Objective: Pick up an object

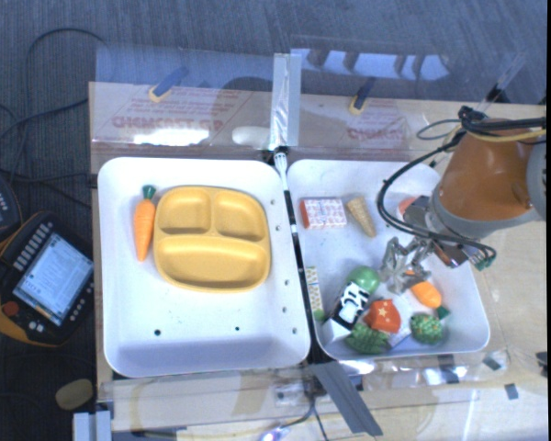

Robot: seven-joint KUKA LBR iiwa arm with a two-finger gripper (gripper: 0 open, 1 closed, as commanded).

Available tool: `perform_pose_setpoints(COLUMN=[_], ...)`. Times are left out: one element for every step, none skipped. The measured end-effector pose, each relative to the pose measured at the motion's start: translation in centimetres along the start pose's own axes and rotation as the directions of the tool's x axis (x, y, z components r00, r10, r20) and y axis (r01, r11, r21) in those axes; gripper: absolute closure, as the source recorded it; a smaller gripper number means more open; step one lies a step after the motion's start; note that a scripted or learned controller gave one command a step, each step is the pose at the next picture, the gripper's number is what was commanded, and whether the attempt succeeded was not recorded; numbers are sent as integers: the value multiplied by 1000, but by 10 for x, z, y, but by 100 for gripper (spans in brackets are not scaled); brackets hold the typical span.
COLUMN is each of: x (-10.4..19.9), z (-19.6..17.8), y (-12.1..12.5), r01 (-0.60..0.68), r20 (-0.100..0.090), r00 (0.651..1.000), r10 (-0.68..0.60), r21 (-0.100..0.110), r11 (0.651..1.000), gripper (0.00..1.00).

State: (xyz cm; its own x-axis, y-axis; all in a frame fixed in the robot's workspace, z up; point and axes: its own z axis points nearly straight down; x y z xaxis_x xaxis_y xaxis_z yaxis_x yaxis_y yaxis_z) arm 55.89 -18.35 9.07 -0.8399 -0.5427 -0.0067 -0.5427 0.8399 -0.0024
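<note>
Arm [496, 177]: we see it come in from the right, grey with an orange band, over the right bin [459, 343].
End effector [406, 266]: it hangs low in the right bin, just above the toy pile. We cannot tell if it is open or closed, and we see nothing held in it.
Small carrot [426, 294]: it lies just beside the end effector, to its lower right.
Tomato [383, 315]: red, near the front of the right bin, with green toys [368, 340] next to it.
Black and white toy [351, 305]: left of the tomato.
Pink box [323, 213]: near the back of the right bin, with a tan cone [361, 215] beside it.
Left bin [165, 338]: it holds a yellow tray [211, 237] with three parts.
Big carrot [144, 223]: it lies just left of the tray.
Worktop [193, 113]: it carries both bins side by side.
</note>
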Motion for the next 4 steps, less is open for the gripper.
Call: perform_pose_setpoints(x=[50, 51, 49, 32], z=[-2, -1, -11, -34], y=[32, 33, 33, 60], r01=[-37, -37, -36, -113], r20=[10, 7, 7, -3], r00=[999, 999, 999, 994], r10=[37, 37, 36, 113], r21=[12, 10, 12, -2], r11=[999, 999, 999, 994], gripper=[100, 0, 100, 100])
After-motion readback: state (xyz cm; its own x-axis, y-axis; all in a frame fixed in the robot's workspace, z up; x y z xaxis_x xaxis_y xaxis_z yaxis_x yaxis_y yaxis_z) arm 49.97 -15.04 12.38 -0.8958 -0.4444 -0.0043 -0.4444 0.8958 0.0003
